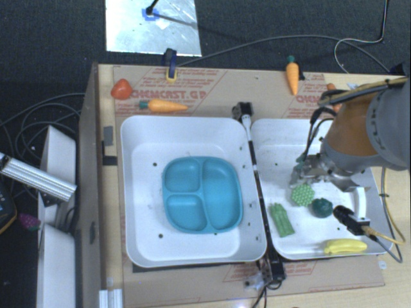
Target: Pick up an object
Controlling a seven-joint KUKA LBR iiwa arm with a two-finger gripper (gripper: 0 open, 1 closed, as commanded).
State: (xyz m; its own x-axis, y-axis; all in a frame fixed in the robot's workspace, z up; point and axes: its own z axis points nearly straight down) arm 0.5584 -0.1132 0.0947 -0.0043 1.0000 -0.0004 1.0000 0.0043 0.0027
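Observation:
The right bin [276, 136] holds a bumpy light-green ball [302, 194], a dark teal round piece [321, 206], a flat green block [280, 219] and a yellow banana [345, 246]. My gripper [306, 176] hangs low over the middle of this bin, right at the far edge of the green ball. The grey and orange arm [359, 130] behind it covers the bin's right part. Nothing shows held under the gripper.
A blue divided plate [200, 194] lies in the left bin [144, 140]. On the cardboard behind the bins lie a carrot [166, 106], a red tomato [121, 90] and a second carrot [292, 77]. A black divider [252, 162] runs between the bins.

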